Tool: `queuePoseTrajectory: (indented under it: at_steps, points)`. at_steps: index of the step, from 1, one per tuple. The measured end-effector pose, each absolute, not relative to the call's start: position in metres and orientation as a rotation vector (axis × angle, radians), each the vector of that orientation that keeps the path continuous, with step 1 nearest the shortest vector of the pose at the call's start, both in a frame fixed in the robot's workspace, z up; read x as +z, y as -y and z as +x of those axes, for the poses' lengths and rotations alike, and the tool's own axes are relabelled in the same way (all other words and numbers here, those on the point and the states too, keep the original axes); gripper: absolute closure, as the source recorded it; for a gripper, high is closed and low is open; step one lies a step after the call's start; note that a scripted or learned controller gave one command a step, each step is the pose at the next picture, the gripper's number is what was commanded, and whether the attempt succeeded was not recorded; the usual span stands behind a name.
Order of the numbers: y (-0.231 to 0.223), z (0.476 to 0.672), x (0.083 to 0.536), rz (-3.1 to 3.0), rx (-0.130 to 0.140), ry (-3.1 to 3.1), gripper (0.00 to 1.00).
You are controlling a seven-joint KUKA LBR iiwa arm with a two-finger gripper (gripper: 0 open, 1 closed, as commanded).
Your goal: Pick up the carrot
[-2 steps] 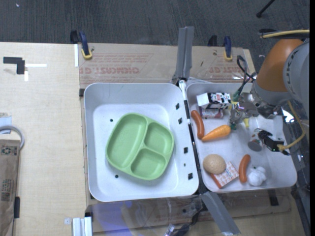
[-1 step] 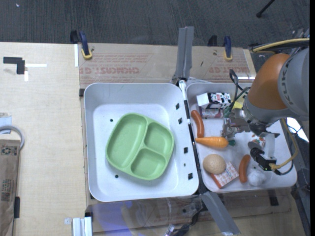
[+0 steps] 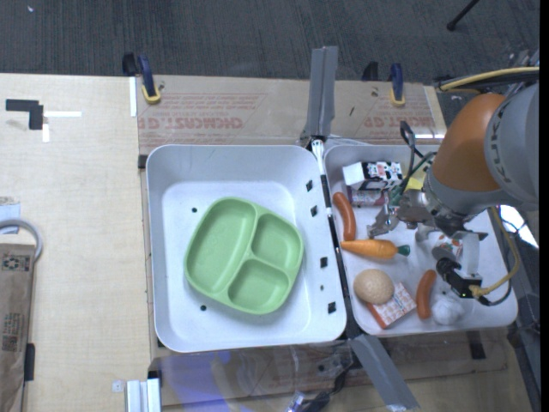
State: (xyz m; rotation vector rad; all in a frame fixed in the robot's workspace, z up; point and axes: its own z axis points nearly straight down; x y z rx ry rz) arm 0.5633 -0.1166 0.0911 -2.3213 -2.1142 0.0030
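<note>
The carrot (image 3: 371, 248) lies flat in the right bin (image 3: 506, 316), orange with a green tip pointing right, close to the bin's left wall. My gripper (image 3: 385, 219) hangs just above and slightly right of the carrot, reaching in from the right under the orange-banded wrist (image 3: 466, 154). Nothing shows in its grasp, and the carrot rests on the bin floor.
A red sausage (image 3: 346, 215) lies left of the gripper. A brown egg-shaped item (image 3: 373, 286), a small red-and-white box (image 3: 393, 309), a second sausage (image 3: 425, 293) and a white lump (image 3: 447, 310) sit below. A milk carton (image 3: 373, 175) stands behind. The left bin (image 3: 171, 230) holds a green divided plate (image 3: 244, 255).
</note>
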Motion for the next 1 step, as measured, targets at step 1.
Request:
queuePoseTrajectory:
  at_steps: [1]
  points:
    - [0.0964, 0.5084, 0.0915, -2.209, 0.002, 2.233, 0.0]
